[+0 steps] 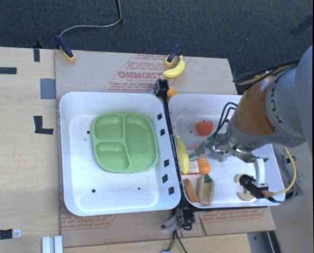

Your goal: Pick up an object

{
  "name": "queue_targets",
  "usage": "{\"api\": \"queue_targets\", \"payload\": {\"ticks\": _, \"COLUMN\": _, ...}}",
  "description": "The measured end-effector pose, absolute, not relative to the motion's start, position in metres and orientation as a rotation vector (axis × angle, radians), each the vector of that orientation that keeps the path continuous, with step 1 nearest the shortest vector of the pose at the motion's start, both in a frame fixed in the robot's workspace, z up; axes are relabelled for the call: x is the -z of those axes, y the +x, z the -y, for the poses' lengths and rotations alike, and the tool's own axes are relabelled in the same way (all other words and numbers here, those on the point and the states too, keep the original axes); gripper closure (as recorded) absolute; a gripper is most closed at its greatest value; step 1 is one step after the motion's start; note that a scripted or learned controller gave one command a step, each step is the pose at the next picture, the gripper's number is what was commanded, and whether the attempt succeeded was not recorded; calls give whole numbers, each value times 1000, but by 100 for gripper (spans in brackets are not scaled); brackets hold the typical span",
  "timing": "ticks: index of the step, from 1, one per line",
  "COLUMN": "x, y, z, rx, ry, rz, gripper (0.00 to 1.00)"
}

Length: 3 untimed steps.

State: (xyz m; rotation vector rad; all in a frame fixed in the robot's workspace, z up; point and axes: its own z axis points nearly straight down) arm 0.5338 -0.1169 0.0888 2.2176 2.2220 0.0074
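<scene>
Gripper: the gripper (205, 149) sits low in the right bin (220, 101), reaching toward 9 o'clock from the wrist; its metal tip is small and partly lost against the toys, so whether it is released or clenched I cannot tell, and nothing can be seen caught in it.

Nearest target: an orange block-like toy (203, 166) lies just at 6 o'clock of the tip, the likeliest thing for a pick since it lies close under the tool.

Tomato: a red tomato-like toy (203, 127) rests at 12 o'clock of the tip, near but apart, on bare bin floor.

Yellow piece: a yellow banana-shaped toy (182, 156) lies at 9 o'clock, pressed along the divider wall, which would crowd a grasp from that side.

Bottom cluster: a brown bread-like toy (190, 191) and a tan bottle-shaped toy (206, 190) lie side by side at 6 to 7 o'clock, against the near rim; packed so, they leave little room to close around one.

Arm: the grey arm (275, 109) with its orange band comes in from 3 o'clock and covers part of the bin.

Left bin: the left bin (75, 141), well off at 9 o'clock, holds a green divided plate (125, 142).

Outside: a yellow clamp (174, 67) grips the cardboard (93, 73) at 11 o'clock, seemingly pinning it flat.

Progress: judged not yet lifted.
</scene>
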Motion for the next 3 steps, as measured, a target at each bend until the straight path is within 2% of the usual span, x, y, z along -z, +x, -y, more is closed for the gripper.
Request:
{"api": "queue_targets", "payload": {"ticks": 1, "x": -93, "y": 578, "z": 118, "rx": -6, "ry": 2218, "rz": -2219, "gripper": 0}}
{"api": "queue_targets", "payload": {"ticks": 2, "x": -89, "y": 520, "z": 106, "rx": -11, "ry": 2215, "rz": -2210, "gripper": 0}}
{"api": "queue_targets", "payload": {"ticks": 3, "x": -89, "y": 577, "z": 110, "rx": -8, "ry": 2217, "rz": -2218, "gripper": 0}}
